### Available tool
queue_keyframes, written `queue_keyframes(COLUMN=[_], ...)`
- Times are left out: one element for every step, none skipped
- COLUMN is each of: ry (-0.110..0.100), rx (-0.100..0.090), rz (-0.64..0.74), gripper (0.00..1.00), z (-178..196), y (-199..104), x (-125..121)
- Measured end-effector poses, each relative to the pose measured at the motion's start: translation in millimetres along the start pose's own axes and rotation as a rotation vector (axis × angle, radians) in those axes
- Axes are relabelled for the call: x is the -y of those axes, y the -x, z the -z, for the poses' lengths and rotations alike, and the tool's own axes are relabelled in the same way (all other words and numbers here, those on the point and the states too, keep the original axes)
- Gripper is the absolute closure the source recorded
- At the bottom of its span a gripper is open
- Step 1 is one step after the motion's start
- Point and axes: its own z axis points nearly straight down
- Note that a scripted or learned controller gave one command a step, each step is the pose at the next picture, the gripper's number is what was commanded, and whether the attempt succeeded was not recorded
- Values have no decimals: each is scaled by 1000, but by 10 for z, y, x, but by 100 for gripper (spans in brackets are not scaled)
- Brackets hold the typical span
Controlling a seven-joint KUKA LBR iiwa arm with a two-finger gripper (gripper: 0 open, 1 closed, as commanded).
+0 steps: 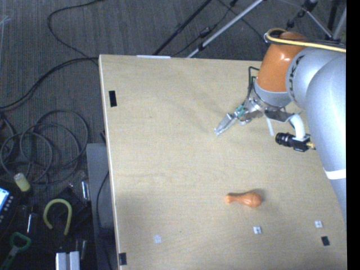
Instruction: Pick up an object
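Reaching arm: grey arm point(323, 106) with an orange band comes in from the right of the view, wrist angled down and leftward toward the wooden surface.
Bench: pale wood bench point(169, 151) fills the middle of the view; it lies under the end effector on every side, bare apart from a few small marks and one object.
End effector: end effector point(220, 129) hangs over the bench with its thin fingers pointing left and down; nothing is between them. The tips look close together, but at this size I cannot tell how far apart they stand.
Object: orange drumstick-shaped toy point(245, 199) lies flat on the bench, well apart from the end effector, nearer the front edge of the view and slightly toward the arm's side, narrow end pointing left.
Risk, aim: the fingers point away from the toy, so a straight descent from here would likely close on bare wood.
Risk, shape: the toy is rounded and tapered; a grip on the thin neck or off-centre on the bulb could squeeze it out sideways.
Risk, height: it sits low, so fingers stopping too high would skim over it, and too low would jam on the bench.
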Motion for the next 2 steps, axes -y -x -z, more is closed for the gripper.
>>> queue_keyframes(ry=[0,0], rx=[2,3], rz=[0,0], gripper=[100,0], z=[95,95], y=[-1,-1], x=[-5,-4])
